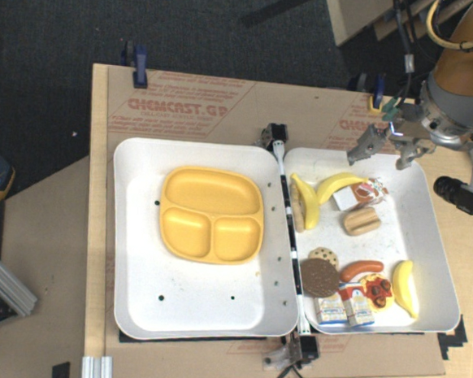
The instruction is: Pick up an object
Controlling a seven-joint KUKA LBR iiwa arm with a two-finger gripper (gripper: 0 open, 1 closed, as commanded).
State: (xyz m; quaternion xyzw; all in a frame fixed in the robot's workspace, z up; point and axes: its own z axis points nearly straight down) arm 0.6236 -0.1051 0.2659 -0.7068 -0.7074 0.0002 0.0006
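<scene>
My gripper (384, 148) hangs open above the far edge of the right bin (436, 241), its two fingers spread with nothing between them. Below it in that bin lie a curved banana (339, 185), a peeled banana piece (304, 202), a small wrapped packet (373, 189) and a bread roll (361, 222). Nearer the front lie a brown cookie (318, 276), a speckled cookie (323, 254), a red sausage (361, 270), red pieces (380, 291), a second banana (407, 288) and two small cartons (347, 310).
The left bin (133, 257) holds a yellow divided plate (212, 215). Both bins rest on a cardboard sheet (178, 106) held by blue clamps (138, 64). A divider rail (286, 229) runs between the bins.
</scene>
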